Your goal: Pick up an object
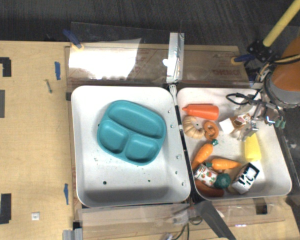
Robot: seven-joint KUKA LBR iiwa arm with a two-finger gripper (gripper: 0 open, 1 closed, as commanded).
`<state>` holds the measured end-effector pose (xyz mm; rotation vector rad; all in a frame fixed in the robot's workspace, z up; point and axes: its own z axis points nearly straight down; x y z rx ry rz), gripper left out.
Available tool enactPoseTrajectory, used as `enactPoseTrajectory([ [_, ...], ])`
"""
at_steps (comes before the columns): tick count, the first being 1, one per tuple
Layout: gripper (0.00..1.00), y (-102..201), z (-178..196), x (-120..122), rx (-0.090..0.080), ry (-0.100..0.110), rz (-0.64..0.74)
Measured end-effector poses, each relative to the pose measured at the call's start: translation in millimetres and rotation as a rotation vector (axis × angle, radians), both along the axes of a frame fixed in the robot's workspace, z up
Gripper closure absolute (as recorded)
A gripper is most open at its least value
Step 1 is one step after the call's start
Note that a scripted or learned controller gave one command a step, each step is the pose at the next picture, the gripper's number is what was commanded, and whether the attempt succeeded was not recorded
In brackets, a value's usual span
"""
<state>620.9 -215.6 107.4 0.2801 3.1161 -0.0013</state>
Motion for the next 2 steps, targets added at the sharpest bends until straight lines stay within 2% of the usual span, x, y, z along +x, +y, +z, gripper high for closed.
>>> enactPoseTrajectory([
  [1,0.00,-4.9,-11.9,-29.2,0.001,-0.014,-0.127],
  [2,0.00,21.9,-13.5,-69.3,0.000,-0.012,-0.234],
])
